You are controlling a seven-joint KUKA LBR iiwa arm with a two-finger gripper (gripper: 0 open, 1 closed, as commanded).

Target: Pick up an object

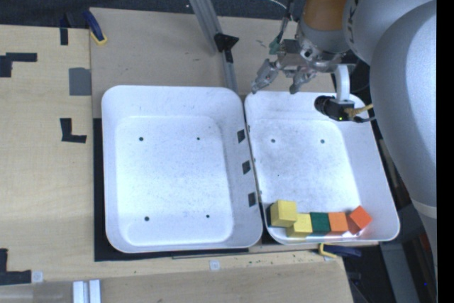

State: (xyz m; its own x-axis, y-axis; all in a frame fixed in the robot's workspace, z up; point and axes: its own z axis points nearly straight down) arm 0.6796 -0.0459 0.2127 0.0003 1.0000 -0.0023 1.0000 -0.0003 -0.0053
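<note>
Camera view, starting at the near edge: a row of small blocks lies along the front wall of the right bin (369, 174). A yellow block (285, 211) sits at the left end, with a second, paler yellow block (303, 225) touching it, then a green block (320, 223), an orange block (338, 222) and a tilted red-orange block (360, 217) in the corner. All five rest on the bin floor, so by my reading nothing has been picked up yet and the whole grasp remains to be done.

The left bin (117, 152) lies beside it, the two rims touching along the middle. Both sit on a dark mat over a pale wooden desk (42, 188) marked with bits of black tape.

Farther back, the gripper (281, 79) hangs over the far rim of the right bin, well apart from the blocks. Its jaws stand apart with nothing between them. Behind it a grey metal post (202, 0) slants up from the desk, and dark carpet lies beyond.
</note>
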